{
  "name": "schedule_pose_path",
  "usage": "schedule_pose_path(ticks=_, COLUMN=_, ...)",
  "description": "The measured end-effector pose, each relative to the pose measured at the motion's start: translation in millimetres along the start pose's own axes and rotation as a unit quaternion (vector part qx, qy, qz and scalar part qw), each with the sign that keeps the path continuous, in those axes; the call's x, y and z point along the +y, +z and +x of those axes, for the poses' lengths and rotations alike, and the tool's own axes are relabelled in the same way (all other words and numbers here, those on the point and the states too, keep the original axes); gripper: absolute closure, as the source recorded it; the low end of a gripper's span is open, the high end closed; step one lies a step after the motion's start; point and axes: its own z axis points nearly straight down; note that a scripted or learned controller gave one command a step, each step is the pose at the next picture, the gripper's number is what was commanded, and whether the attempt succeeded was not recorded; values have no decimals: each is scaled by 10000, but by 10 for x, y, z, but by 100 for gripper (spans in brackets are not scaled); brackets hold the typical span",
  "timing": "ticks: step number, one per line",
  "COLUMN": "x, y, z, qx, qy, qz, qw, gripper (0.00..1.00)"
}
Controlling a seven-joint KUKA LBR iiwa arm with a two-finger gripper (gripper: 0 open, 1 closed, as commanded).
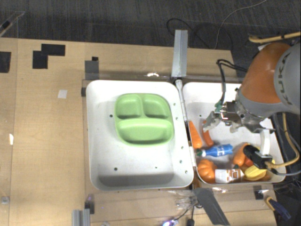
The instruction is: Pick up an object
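Nearest my camera, along the front wall of the right bin [202,95], I see a small round orange gourd [205,167], a brown bottle [228,175] lying on its side just beside it, and a yellow piece [255,173] toward the front right corner. Just behind those lies a blue bottle [218,150], also on its side, with a second orange item [239,158] close to its right end. A carrot [194,133] lies along the bin's left wall, and a shorter orange-red piece [207,138] sits just beside it. The gripper [212,122] is over the middle of this bin, close above that orange-red piece. From my view I cannot tell whether it is open or closed, nor whether it touches anything. I see nothing held in it. The arm [268,84] reaches in from the right, its orange band over the bin's back right corner. In the left bin [101,140] a green divided plate [142,117] lies flat near the middle, well apart from the gripper. Both bins sit side by side on the wooden bench [42,140].
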Motion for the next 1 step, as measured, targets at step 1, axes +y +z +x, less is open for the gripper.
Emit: schedule_pose_path(ticks=1, x=5, y=919, z=-327, qx=-4, qy=-600, qz=5, qw=9982, gripper=0)
